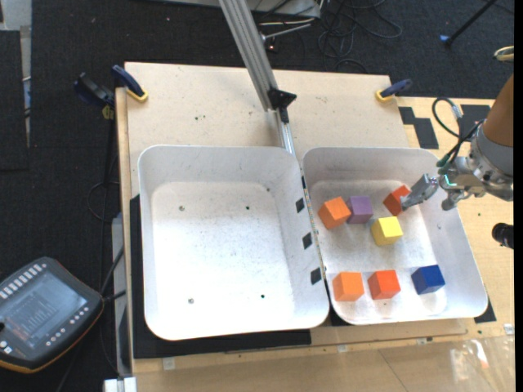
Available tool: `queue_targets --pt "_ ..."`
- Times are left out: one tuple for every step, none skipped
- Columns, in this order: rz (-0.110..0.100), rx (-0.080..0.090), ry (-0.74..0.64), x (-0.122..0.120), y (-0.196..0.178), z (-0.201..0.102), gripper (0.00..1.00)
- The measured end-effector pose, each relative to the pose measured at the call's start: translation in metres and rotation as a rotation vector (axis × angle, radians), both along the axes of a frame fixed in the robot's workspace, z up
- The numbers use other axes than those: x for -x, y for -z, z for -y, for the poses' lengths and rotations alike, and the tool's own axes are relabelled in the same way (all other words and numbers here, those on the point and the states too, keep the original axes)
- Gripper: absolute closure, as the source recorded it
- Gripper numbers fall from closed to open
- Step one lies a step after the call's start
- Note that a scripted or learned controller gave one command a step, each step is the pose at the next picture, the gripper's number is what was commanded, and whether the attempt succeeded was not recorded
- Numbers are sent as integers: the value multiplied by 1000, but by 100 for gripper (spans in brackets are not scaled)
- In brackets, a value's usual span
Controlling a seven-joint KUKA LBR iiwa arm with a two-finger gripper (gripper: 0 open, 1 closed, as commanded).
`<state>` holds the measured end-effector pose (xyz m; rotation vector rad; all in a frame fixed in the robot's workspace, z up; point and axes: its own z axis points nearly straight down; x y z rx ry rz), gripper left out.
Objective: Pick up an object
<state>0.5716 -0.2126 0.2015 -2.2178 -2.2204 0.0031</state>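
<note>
Several small cubes lie in the right bin (458, 243). A red cube (396, 198) sits at the upper right, with a purple cube (360, 209) and an orange cube (334, 211) to its left and a yellow cube (386, 229) just below. Along the front lie another orange cube (348, 285), a red-orange cube (383, 284) and a blue cube (427, 279). My gripper (433, 196) hangs low over the bin's right side. It is open, and its left fingertip (415, 198) is right beside the red cube. Nothing is between the fingers.
The left bin (163, 219) adjoins the right one along a shared middle wall. A metal pole (249, 39) slants over the bench from the back. Clamps sit at the bench's back corners. A teach pendant (41, 309) lies at lower left, off the bench.
</note>
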Motion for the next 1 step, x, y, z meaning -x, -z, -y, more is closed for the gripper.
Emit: queue_targets --pt "4 1 -1 -1 -2 0 0"
